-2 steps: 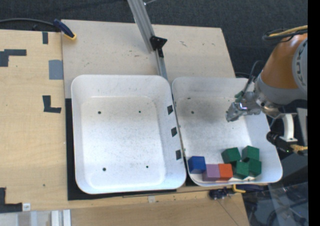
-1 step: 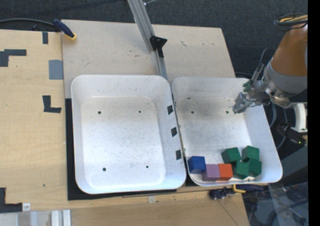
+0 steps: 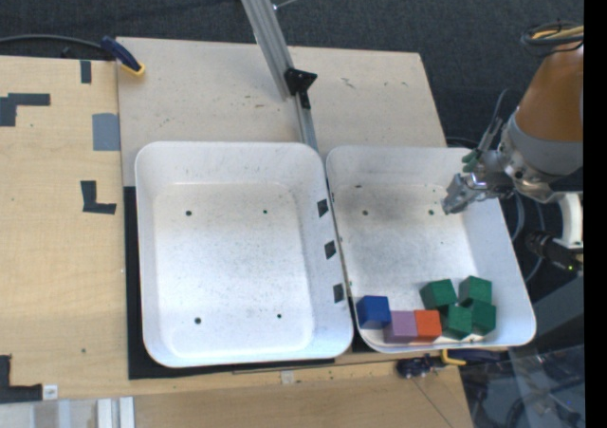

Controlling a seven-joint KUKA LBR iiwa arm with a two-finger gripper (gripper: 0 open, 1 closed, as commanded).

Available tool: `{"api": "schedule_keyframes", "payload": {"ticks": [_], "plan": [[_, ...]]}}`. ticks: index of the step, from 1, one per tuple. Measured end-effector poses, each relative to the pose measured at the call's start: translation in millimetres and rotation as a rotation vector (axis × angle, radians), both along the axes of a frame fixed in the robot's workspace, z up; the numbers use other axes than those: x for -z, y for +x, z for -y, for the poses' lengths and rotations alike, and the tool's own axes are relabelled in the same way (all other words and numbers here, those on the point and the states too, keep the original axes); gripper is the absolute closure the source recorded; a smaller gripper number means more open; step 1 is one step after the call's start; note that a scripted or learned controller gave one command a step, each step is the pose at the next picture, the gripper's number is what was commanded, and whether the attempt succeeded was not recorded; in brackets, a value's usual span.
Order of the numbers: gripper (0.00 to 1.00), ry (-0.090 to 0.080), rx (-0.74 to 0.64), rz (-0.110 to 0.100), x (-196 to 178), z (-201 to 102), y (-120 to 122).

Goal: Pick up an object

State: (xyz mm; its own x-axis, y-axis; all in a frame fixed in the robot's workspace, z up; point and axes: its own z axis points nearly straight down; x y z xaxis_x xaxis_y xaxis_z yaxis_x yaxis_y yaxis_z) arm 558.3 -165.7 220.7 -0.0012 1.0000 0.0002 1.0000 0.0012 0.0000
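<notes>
- Arm (image 3: 555, 108) enters from the right edge of the view; orange band above a grey wrist, sitting over the right rim of the right bin (image 3: 398, 170).
- Gripper (image 3: 459, 193) hangs near the right bin's upper right corner, over bare floor — its tip too small and dark to read, so I cannot tell how it stands. Nothing visible in it.
- Right bin: all the pieces are bunched along its near edge, towards the lower right corner, well apart from the gripper.
- Blue block (image 3: 374, 310) is the leftmost of the bunch, by the bin's lower left corner.
- Purple block (image 3: 404, 325) sits just right of the blue one, touching it or nearly so.
- Orange block (image 3: 428, 324) is next along, tight against the purple one.
- Green blocks (image 3: 462, 305) — a cluster of several, exact count unclear — fill the lower right corner, touching the orange block.
- Left bin (image 3: 152, 227) sits side by side with the right one, their inner rims meeting; its floor is speckled with dark marks.
- Metal rail (image 3: 266, 23) slants down from the top edge of the view to the back rims where the bins meet.
- Bench (image 3: 379, 84): pale wood board under both bins, a blue and yellow clamp (image 3: 123, 55) at its upper left corner.
</notes>
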Motion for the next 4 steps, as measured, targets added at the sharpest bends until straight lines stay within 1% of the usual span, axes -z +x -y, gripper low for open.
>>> {"api": "schedule_keyframes", "payload": {"ticks": [1, 2, 3, 4], "plan": [[1.00, 0.002, -0.006, -0.001, -9.8, -59.1, -7.6], [1.00, 0.002, -0.006, -0.002, -0.3, -117.7, -11.3], [1.00, 0.002, -0.006, -0.002, -10.4, -166.0, -19.7], [1.00, 0.001, -0.006, -0.003, -4.2, -223.1, -18.1]]}}
